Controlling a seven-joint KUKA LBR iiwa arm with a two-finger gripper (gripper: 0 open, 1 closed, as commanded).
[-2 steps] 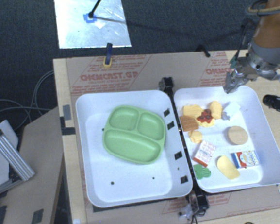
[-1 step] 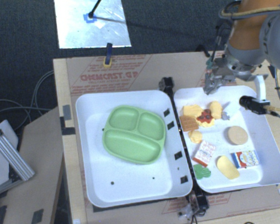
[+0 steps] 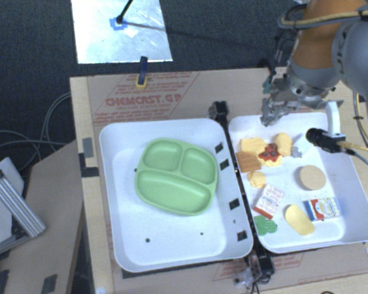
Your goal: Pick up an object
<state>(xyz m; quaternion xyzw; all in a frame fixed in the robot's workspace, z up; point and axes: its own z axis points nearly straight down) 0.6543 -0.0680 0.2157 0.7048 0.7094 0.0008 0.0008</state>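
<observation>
Yellow target: I'd take the pale yellow piece (image 3: 283, 144), just below the pincer (image 3: 272, 117) and slightly toward the arm.
Pincer state: I cannot tell from here; nothing visibly held.
Long axis: roughly upright in my view.
Neighbours: red bit (image 3: 271, 153) touching it, away from the arm.
Writing: bench board (image 3: 148, 98) lettering, partly legible, maybe "CHEMCAST GP".

Single fixed overhead camera, slanted down on both bins (image 3: 169, 128), mid-distance.
</observation>
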